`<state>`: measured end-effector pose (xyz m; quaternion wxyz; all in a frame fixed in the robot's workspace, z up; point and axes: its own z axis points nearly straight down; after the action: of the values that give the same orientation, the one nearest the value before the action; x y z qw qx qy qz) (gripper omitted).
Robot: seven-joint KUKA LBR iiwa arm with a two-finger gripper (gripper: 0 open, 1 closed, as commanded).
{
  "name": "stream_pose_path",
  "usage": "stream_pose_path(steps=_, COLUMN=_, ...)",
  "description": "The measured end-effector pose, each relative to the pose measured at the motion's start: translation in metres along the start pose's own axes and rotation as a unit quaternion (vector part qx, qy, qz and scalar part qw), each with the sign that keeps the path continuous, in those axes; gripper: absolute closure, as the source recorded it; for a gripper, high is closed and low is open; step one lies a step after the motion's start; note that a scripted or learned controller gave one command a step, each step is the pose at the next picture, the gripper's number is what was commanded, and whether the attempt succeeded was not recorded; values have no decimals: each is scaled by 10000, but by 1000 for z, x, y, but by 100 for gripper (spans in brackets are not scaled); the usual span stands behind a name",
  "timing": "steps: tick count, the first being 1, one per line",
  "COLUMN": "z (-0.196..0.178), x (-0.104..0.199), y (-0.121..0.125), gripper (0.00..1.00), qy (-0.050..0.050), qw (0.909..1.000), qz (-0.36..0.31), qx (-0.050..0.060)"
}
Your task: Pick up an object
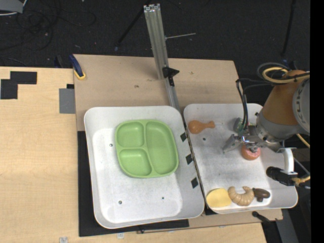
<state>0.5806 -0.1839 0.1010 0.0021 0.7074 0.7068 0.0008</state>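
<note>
While the gripper (242,142) sits beside the pink object (250,152) in the right bin (223,186), jaw state unclear; centre over it before closing.

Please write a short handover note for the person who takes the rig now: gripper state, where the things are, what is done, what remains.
Gripper: low in the right bin, directly over a pink object; a grasp cannot be confirmed from this view.
Right bin also has: orange drumstick-shaped toy near the top left, yellow piece, tan curled piece and a dark brown piece along the bottom edge.
Left bin: green divided tray.
Done: arm brought down to the pink object.
Left: secure a grasp and lift; nothing is seen lifted yet.
</note>
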Motion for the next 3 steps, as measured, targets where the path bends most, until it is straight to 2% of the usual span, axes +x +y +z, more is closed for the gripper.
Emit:
stream_pose_path(steps=1, z=-8, x=-1, y=-1, gripper=100, qy=0, qw=10000, qz=11, qx=17)
stream_pose_path(steps=3, z=-124, x=-7, y=-1, gripper=100, qy=4, qw=10000, qz=-12, qx=3)
